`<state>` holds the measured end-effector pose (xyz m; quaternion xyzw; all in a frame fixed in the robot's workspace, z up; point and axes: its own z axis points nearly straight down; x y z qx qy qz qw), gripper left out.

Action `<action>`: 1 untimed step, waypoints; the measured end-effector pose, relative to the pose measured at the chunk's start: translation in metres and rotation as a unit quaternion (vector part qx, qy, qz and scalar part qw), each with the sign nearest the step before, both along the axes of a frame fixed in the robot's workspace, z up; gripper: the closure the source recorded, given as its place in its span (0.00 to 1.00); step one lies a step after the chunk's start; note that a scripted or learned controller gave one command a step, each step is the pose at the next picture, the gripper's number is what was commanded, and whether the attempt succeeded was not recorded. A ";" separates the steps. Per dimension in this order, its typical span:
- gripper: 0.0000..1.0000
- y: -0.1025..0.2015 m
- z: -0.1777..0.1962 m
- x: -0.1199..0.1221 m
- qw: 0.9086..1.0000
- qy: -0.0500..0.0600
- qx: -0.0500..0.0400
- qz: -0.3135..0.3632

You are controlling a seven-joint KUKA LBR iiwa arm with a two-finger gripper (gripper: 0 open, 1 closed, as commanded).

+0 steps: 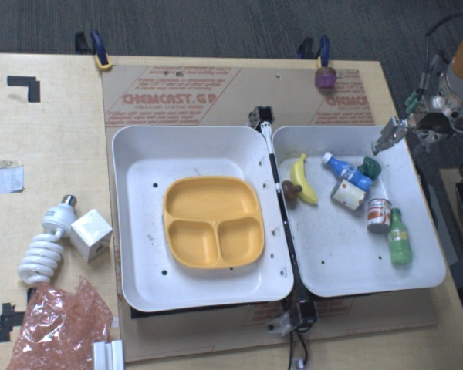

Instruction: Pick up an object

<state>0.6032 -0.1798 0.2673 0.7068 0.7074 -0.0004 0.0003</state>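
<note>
The right bin point(347, 272) holds a yellow banana point(302, 179), a small brown object point(292, 193) beside it, a blue and white bottle point(346, 171), a dark green item point(371, 168), a white cup-like container point(347, 196), a red and white can point(379, 214) and a green bottle point(400, 240). My gripper point(391, 136) hangs over the bin's far right corner, above and to the right of the dark green item. Nothing shows in its grasp. The left bin point(139, 168) carries a yellow divided plate point(214, 222).
A spiral light bulb point(46, 245), a white cube point(91, 234) and a pink plastic bag point(58, 330) lie on the bench left of the bins. A purple object point(326, 77) sits by a clamp at the back. The divider point(276, 191) separates the bins.
</note>
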 end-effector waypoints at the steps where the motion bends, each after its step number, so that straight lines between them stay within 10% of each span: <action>1: 0.00 0.010 -0.175 0.004 1.000 0.000 0.000 -0.001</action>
